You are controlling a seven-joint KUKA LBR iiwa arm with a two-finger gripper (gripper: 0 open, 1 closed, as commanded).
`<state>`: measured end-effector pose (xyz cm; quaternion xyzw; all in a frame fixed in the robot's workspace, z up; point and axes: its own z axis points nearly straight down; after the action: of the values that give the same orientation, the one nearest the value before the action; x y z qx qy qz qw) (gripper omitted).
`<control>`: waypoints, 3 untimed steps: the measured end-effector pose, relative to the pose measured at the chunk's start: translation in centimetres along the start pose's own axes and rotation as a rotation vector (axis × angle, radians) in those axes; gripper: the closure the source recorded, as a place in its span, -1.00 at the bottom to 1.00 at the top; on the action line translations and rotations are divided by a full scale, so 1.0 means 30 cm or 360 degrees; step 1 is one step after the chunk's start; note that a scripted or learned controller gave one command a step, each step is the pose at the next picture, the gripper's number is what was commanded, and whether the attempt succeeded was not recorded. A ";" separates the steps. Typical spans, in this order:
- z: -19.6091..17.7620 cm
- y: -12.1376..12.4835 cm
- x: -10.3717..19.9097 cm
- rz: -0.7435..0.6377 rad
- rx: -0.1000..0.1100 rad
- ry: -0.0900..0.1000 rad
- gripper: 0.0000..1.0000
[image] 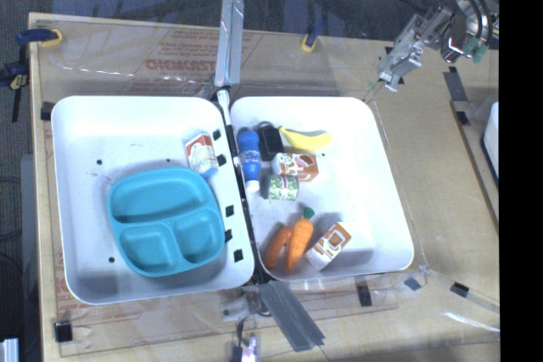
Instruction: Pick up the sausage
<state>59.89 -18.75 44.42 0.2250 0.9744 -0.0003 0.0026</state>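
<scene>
The sausage [276, 245], a short orange-brown piece, lies near the front of the right bin [386, 182]. It rests against the left side of a carrot [299, 236] with a green top. My gripper [395, 67] hangs high at the back right, outside the right bin's far corner and far from the sausage. Nothing shows in it.
In the right bin are also a banana [305, 138], a blue bottle [249, 153], a black item [268, 136], two small cartons [297, 166] [283, 187] and a red-and-white carton [327, 244] beside the carrot. The left bin [76, 148] holds a blue compartment plate [165, 220] and a small carton [200, 153].
</scene>
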 end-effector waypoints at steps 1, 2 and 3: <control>-0.039 0.009 -0.001 -0.0011 -0.0001 -0.0006 1.00; -0.078 0.015 -0.002 -0.0021 -0.0001 -0.0011 1.00; 0.067 0.042 0.079 0.0065 0.0003 0.0006 1.00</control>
<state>58.31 -16.58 42.41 0.2449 0.9696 -0.0008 0.0006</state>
